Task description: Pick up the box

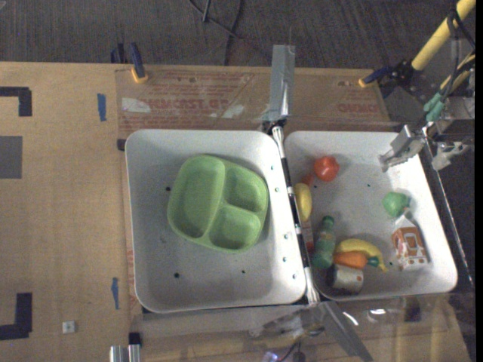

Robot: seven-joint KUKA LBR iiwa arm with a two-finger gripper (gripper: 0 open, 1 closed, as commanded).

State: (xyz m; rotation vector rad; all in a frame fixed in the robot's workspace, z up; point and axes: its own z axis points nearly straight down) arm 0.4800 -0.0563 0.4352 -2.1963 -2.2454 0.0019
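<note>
The box (408, 247) is a small white and orange carton standing near the right wall of the right bin (362, 202). My gripper (397, 148) hangs over the bin's far right corner, well behind the box and apart from it. A green pepper-like toy (395, 203) lies between the gripper and the box. Nothing shows in the gripper.
The right bin also holds a red fruit (326, 168), a lemon (303, 200), a green bottle (324, 241), a banana (361, 246), a carrot (352, 260) and a can (346, 278). A green divided plate (219, 202) lies in the left bin (151, 262).
</note>
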